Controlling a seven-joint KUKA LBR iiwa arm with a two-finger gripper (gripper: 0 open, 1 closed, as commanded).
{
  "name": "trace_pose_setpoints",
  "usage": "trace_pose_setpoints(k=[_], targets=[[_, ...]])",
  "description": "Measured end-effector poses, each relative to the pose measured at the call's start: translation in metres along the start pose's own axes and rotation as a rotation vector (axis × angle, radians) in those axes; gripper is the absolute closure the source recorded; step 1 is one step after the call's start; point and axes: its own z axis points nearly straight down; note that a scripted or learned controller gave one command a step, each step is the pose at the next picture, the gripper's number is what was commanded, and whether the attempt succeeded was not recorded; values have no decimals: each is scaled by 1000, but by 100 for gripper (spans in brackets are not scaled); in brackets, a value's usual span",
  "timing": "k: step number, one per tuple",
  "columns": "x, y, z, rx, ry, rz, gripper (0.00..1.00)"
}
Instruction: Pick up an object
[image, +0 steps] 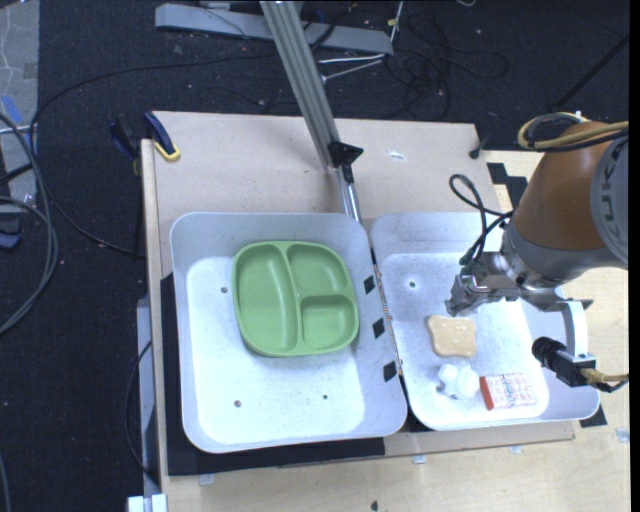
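In the right bin lie a tan slice of toast, a small white crumpled piece and a red and white packet. My gripper hangs just above the toast's far edge, reaching in from the right under the orange band. No object shows between its fingers.
The left bin holds a green divided plate near its far side. A metal pole slants down to the seam between the bins. Black cables loop by the arm's wrist.
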Motion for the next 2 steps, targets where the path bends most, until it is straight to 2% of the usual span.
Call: trace_pose_setpoints(k=[1,2], targets=[[0,1,-38,0,-1,0,100],[52,13,-28,4,2,-4,100]])
